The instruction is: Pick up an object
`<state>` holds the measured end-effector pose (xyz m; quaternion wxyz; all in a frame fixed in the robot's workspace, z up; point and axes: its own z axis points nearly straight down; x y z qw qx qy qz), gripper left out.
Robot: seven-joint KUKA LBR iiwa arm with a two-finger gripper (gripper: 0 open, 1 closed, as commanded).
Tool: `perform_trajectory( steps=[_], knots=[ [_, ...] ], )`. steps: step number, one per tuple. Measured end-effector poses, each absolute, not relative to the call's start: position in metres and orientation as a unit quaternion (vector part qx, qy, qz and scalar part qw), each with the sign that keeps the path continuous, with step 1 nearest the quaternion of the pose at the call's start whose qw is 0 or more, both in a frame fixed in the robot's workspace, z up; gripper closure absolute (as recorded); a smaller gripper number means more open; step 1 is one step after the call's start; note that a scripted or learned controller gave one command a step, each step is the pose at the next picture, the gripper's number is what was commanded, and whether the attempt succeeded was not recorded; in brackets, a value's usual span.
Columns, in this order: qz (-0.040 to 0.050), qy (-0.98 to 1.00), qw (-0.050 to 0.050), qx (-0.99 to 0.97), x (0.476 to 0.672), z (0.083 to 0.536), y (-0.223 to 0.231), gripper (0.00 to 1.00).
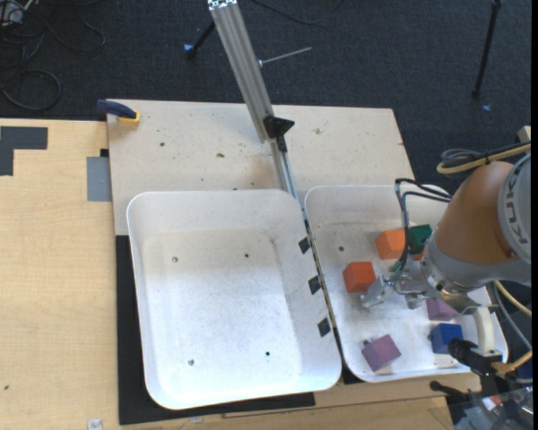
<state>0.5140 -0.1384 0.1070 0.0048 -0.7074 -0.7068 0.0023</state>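
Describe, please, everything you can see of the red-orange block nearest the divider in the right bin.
The red-orange cube-like block looks solid and matte, lying flat on the floor of the shallow white right bin, slightly turned. It sits near the bin's left wall, below-left of a brighter orange block. The arm's metal hand hangs just beside its lower right corner; contact cannot be told.

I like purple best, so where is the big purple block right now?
The purple block lies in the right bin, near its front edge, left of the blue block and below the gripper in the camera view.
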Motion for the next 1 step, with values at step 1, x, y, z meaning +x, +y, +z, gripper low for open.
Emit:
perform_trajectory(
  steps=[1],
  knots=[
    [0.0012,-0.704,0.002,-0.71,0.5147,0.1204,-0.1416,1.0]
  ],
)
